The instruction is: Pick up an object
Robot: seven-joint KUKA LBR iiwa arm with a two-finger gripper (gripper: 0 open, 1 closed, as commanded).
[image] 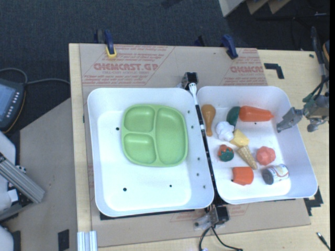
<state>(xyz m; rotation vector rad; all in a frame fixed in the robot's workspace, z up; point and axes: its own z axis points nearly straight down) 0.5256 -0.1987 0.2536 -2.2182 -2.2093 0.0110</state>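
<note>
We see the gripper [291, 120] at the right bin's [301, 156] far right rim, its jaws in a state we cannot tell, grasping nothing visible, while the toy foods, including a carrot [255, 114], lie inside the bin.

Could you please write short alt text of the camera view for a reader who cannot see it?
The gripper sits at the right bin's far right rim, above assorted toy food. The left bin holds a green divided plate.
</note>
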